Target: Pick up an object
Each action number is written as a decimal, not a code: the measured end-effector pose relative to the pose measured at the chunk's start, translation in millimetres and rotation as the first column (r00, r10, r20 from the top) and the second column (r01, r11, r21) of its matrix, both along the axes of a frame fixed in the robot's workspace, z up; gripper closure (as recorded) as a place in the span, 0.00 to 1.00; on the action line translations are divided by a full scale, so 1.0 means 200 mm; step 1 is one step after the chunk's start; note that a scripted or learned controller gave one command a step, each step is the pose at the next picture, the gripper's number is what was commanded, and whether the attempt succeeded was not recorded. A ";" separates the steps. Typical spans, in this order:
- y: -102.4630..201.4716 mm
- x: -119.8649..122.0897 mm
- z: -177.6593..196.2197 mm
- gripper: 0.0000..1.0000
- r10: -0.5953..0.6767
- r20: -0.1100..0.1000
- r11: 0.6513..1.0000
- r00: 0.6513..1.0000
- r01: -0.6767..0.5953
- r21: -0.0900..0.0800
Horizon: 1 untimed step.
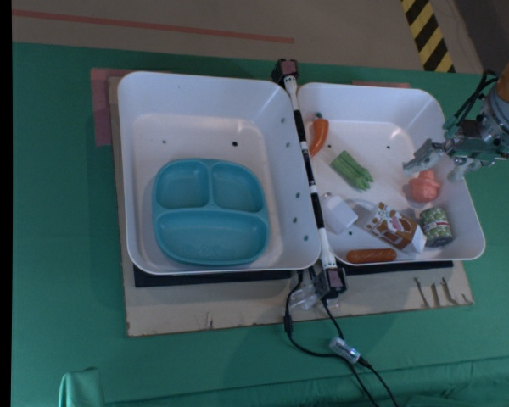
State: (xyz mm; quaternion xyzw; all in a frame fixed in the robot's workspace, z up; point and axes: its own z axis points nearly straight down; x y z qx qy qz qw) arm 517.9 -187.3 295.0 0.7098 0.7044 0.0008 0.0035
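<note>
My gripper [439, 161] hovers over the right bin [382, 108], fingers spread open, gripping nothing.
A pink toy [423, 187] lies just below; a green can [436, 225] sits nearby.

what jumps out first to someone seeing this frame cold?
Probably the blue divided plate, alone in the left bin. Next, the clutter of toy food in the right bin: an orange carrot near the divider, a green bundle mid-bin, a carton, a can and a sausage along the near edge. The gripper hangs open just above a pink toy at the right side.
</note>
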 end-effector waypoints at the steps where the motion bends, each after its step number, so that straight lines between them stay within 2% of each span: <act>1: 0.05 -0.01 -0.50 0.00 0.000 0.000 1.000 1.000 0.000 -0.001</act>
